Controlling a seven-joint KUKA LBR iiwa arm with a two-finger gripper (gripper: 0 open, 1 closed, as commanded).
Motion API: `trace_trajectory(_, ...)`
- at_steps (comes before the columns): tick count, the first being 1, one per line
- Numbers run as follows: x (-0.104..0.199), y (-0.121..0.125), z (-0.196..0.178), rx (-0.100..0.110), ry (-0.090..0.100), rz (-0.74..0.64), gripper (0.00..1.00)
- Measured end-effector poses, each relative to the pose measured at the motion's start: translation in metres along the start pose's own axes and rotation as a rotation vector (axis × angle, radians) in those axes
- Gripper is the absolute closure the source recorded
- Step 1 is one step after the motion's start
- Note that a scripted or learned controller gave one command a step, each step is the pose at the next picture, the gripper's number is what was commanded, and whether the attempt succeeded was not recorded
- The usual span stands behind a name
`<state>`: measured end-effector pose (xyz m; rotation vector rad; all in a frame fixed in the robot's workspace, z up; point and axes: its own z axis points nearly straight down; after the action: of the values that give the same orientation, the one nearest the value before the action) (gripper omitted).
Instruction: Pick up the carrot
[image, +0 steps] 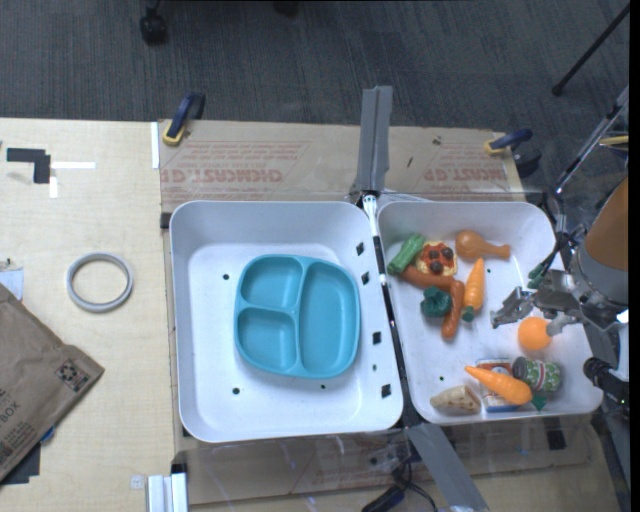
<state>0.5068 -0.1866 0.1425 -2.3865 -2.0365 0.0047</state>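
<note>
Two orange carrots lie in the right bin (520, 215). One carrot (474, 283) lies lengthwise near the middle of the bin. The other carrot (497, 383) lies at the front, across a small white packet. My gripper (535, 314) hangs at the bin's right side, to the right of the middle carrot and behind the front one. Its fingers (506, 309) are spread open. An orange ball (535, 338) sits just under the gap between them. Neither carrot is between the fingers.
The right bin also holds a drumstick (482, 245), a pizza slice (437, 258), a green vegetable (405, 253), a red-orange stick (455, 314), a can (541, 375) and bread (455, 402). A blue divided plate (298, 315) sits in the left bin (200, 330). A tape ring (100, 281) lies far left.
</note>
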Motion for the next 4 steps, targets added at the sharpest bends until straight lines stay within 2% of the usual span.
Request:
trace_trajectory(1, -0.001, -0.026, 0.05, -0.012, -0.003, -0.18, 0.0)
trace_trajectory(2, 0.027, -0.034, 0.054, 0.0, 0.001, -0.311, 0.0)
trace_trajectory(3, 0.027, -0.033, 0.047, 0.0, 0.001, -0.309, 1.0)
trace_trajectory(4, 0.027, -0.033, 0.047, 0.001, 0.001, -0.309, 0.0)
